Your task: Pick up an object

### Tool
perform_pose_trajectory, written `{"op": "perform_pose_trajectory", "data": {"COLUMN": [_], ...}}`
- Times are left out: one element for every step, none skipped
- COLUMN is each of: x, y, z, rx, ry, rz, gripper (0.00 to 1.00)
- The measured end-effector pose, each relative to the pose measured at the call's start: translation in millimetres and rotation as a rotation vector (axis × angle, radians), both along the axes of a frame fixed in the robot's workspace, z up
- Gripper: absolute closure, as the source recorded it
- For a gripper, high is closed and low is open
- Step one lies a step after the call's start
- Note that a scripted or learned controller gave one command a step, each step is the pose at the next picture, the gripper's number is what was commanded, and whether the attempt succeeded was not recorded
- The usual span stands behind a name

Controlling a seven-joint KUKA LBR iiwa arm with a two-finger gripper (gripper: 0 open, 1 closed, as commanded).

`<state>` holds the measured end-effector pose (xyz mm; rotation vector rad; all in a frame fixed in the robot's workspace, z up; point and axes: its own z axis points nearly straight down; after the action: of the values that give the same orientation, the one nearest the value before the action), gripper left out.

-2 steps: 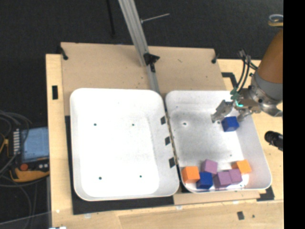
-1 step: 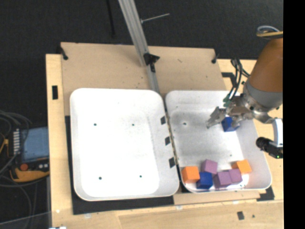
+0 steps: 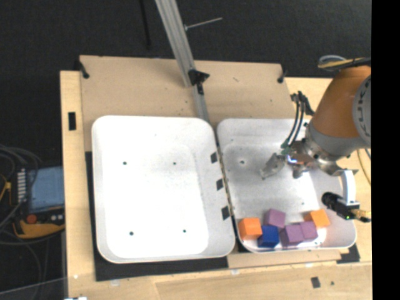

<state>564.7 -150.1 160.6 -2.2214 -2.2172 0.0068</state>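
Several small blocks lie along the near edge of the right bin point(image 3: 250, 142): an orange block point(image 3: 251, 227), a blue block point(image 3: 269, 237), three purple blocks point(image 3: 275, 217) point(image 3: 292, 234) point(image 3: 307, 230) and a second orange block point(image 3: 319, 218). My gripper point(image 3: 285, 167) hangs over the middle of the right bin, well behind the blocks. Its two fingers point(image 3: 271, 167) stand apart, open, with only bare bin floor between them. The orange wrist band point(image 3: 337, 108) rises above it at the right.
The left bin point(image 3: 156, 186) adjoins the right one, clips joining them along the shared rim. A slanted metal pole point(image 3: 178, 33) rises behind the bins. A blue and orange device with cables point(image 3: 40, 195) sits off the bench at the left.
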Motion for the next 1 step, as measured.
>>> {"op": "perform_pose_trajectory", "data": {"x": [5.8], "y": [-8.7], "z": [-53.0], "rx": [0.0], "ry": [-0.001], "rz": [-0.001], "gripper": [0.0]}}
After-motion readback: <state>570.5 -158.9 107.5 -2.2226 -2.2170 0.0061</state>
